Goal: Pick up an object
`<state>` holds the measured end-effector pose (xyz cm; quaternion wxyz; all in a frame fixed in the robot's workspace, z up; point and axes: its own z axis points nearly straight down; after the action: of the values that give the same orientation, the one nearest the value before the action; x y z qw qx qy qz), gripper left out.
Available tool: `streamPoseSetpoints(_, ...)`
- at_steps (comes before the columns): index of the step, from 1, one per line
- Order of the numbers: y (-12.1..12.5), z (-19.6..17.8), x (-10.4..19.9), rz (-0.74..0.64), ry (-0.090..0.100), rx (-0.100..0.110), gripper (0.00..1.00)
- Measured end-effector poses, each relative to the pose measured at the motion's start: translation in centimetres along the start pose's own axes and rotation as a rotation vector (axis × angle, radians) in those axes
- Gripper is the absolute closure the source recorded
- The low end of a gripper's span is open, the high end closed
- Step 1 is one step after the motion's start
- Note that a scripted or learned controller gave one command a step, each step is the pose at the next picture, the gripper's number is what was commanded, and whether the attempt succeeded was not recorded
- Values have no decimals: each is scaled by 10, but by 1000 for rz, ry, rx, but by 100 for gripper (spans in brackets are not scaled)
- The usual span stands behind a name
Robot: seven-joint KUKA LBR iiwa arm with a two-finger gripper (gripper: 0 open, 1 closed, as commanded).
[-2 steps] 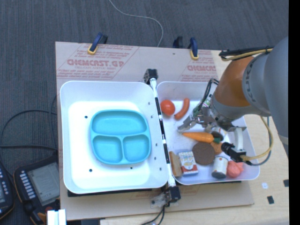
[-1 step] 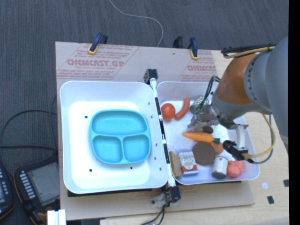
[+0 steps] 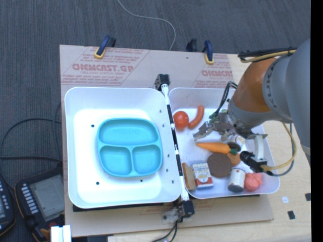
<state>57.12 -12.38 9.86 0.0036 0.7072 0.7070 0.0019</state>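
Stage: your pick is not yet done | gripper (image 3: pixel 208 128): low in the right bin (image 3: pixel 270 185), fingers apart, nothing between them | carrot (image 3: pixel 214 147): just below the fingertips, sausage (image 3: pixel 197 117) beside them | left: close on one, lift

The arm (image 3: pixel 295 84) is bulky and rounded, grey with an orange band above the wrist, thin yellow and black cables looping around its metal gripper (image 3: pixel 214 126).

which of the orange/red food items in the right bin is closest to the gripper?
The carrot, lying just below the gripper. The tomato and sausage sit further left; the pink piece is in the bottom-right corner.
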Motion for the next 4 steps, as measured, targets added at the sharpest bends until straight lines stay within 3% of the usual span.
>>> streamPoseSetpoints(1,-11,10,23,2,-5,-3,0)
streamPoseSetpoints(2,-10,-1,24,1,-3,-5,100)
streamPoseSetpoints(3,-10,-1,24,1,-3,-4,0)
streamPoseSetpoints(4,-10,-10,24,1,-3,-4,100)
